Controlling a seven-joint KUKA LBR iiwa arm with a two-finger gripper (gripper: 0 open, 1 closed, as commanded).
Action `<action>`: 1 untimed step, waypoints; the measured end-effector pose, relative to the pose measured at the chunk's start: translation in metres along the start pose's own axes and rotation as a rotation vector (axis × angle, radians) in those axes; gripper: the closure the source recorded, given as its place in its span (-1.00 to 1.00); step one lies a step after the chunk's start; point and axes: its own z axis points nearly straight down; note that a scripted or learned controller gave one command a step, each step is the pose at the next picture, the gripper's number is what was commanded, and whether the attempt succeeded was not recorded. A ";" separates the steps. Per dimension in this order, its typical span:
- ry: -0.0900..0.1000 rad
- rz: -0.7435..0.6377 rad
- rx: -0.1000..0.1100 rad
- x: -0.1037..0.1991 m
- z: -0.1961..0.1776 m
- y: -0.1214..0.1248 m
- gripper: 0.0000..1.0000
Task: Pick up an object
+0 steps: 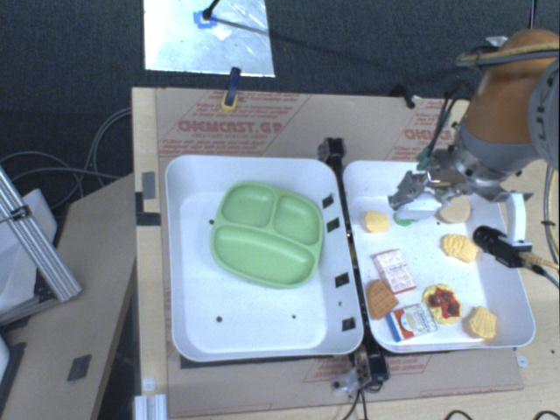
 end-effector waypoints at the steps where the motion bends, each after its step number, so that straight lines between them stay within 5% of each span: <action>1: 0.001 -0.001 0.001 0.051 0.013 0.022 1.00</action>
